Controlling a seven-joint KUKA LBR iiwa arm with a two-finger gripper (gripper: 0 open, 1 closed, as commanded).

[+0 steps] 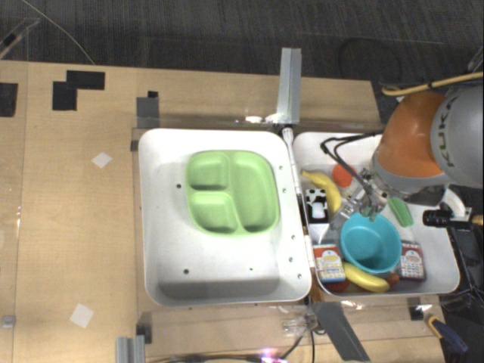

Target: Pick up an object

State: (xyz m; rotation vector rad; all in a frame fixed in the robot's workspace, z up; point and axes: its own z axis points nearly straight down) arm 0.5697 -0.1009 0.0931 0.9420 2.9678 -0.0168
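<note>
The right bin [449, 277] holds a blue bowl [370, 246], a yellow banana [324, 185] at its upper left and a second banana [367, 280] under the bowl's near rim. My gripper [368, 205] hangs just over the bowl's far rim, below the orange band [408, 138] of the arm. Nothing is visibly held in it. Two small red-and-white cartons [329, 265] [411, 263] flank the bowl. A black-and-white item [317, 201] lies by the bin's left wall. The arm hides part of the bin's far right.
The left bin [162, 225] carries a green divided plate [231, 191]. A green piece [401, 214] and a red-orange piece [342, 175] lie close to the gripper. A metal post [290, 85] rises behind the wall between the bins. Cables [348, 144] run along the right bin's back.
</note>
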